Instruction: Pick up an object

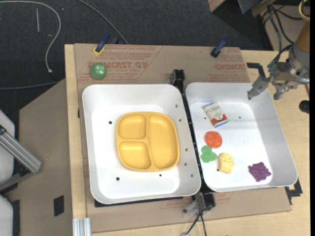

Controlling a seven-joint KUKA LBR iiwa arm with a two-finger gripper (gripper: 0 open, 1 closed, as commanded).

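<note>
pincer: my pincer [266, 88] is parked over the top right corner of the right bin [283, 146], fingers spread apart, nothing between them

arm: comes in from the right, well above the toys as far as I can judge

targets: all in the right bin. A little carton [215, 114] near the top left, an orange round toy [213, 139] below it, a green piece [208, 155] and a yellow corn-looking piece [226, 162] just beside each other, and a purple grape-ish cluster [259, 171] off on its own lower right

easiest pick, imo: the carton. Looks light and boxy with flat sides, so I'd close across its narrow width. Could crush if it's thin card

others: probably hard plastic play food, light but slick and rounded, might squirt out

left bin: yellow divided plate [147, 141], I'm leaving it alone

surface: green ball [98, 71] sits outside the bins, top left
</note>
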